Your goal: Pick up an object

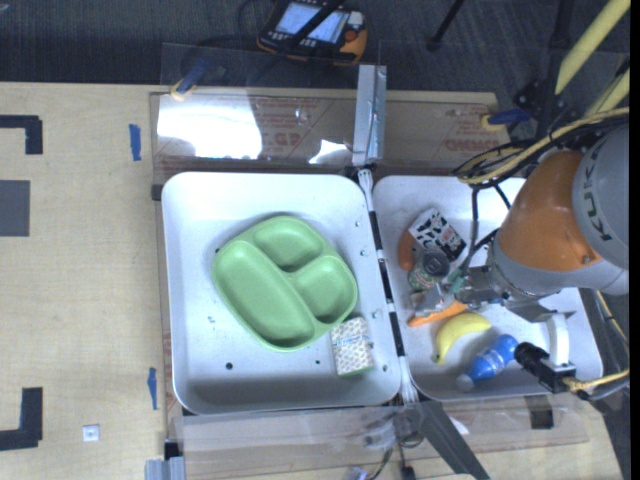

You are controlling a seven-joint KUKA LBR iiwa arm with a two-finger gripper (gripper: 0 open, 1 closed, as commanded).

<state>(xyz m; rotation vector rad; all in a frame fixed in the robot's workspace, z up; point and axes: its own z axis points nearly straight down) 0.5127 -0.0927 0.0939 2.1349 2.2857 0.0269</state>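
Bright, even overhead light, glare on the clear panel [255, 128], soft shadows, slight blur.

Arm [560, 223] reaches in from right, end effector [440, 286] low (orange band up top).

I see the arm [560, 223] reaching in from the right over the right bin [575, 373], gripper [445, 286] low among clutter there; can't tell its finger state. Just beside it: a black-and-white patterned box [437, 231] on the far side, a yellow banana [458, 333] and a blue bottle-like item [492, 358] nearer. Left bin [190, 268] holds a green divided tray [285, 280], with a small patterned packet [351, 345] touching its near-right edge.
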